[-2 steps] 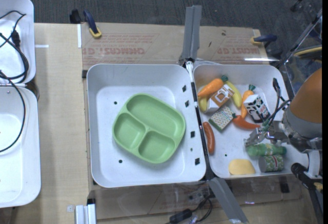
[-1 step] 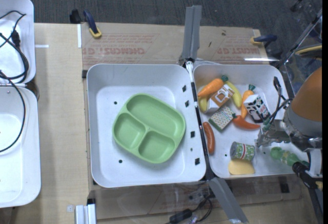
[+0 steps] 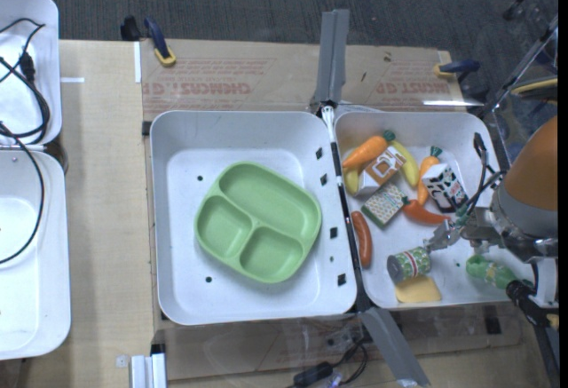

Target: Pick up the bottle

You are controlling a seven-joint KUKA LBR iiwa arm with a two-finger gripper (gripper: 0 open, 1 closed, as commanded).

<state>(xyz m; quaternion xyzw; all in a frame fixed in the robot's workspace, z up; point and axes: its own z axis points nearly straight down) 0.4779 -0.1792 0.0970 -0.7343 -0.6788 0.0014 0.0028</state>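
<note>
Left bin: green tray [image 3: 258, 233]. Right bin, lower right of frame: I see the gripper [image 3: 441, 240] empty, fingers slightly parted, above the can [image 3: 409, 265]. The green bottle [image 3: 490, 272] lies just right of it, long axis roughly left-right.

Left bin [image 3: 169, 226] holds a green three-compartment plate [image 3: 257, 222], lying flat near its middle. Right bin [image 3: 377, 293] is cluttered: carrot [image 3: 366, 152] and banana [image 3: 404, 157] at the top, small orange carton [image 3: 385, 169], white carton [image 3: 444, 187], green card [image 3: 384, 205], sausage [image 3: 361, 239] along the left wall, can [image 3: 409, 264] on its side, yellow cheese slice [image 3: 418, 290] just below it. Tabletop [image 3: 106, 200] has cardboard [image 3: 231, 75] behind the bins, with blue clamps [image 3: 160, 42] at its corners.
</note>
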